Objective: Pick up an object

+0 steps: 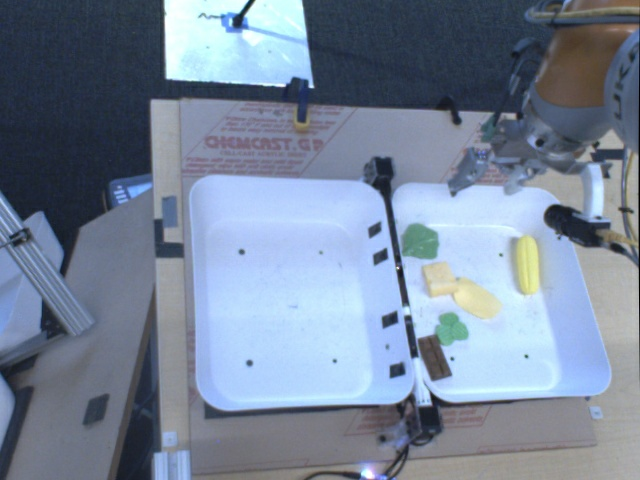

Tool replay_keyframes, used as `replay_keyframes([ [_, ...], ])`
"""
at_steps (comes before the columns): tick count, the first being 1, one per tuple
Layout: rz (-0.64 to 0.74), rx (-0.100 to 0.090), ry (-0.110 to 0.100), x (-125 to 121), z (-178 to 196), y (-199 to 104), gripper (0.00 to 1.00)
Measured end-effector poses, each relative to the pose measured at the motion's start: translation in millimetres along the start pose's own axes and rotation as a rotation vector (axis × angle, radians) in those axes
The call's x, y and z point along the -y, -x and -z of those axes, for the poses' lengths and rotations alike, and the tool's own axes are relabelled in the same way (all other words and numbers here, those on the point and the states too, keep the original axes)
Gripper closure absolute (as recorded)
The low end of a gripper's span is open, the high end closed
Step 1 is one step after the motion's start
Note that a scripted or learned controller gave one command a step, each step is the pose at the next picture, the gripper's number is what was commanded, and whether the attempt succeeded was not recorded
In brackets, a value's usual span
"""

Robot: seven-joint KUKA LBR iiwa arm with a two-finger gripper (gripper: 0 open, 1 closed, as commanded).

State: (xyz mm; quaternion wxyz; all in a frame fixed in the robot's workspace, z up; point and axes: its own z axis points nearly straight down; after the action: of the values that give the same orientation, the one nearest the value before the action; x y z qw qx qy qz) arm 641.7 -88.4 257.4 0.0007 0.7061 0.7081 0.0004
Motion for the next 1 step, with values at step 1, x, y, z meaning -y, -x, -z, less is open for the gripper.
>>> replay_keyframes([
  [1, 0.003, 0.000, 0.004, -1.0, 11.3, -0.2, 1.00],
])
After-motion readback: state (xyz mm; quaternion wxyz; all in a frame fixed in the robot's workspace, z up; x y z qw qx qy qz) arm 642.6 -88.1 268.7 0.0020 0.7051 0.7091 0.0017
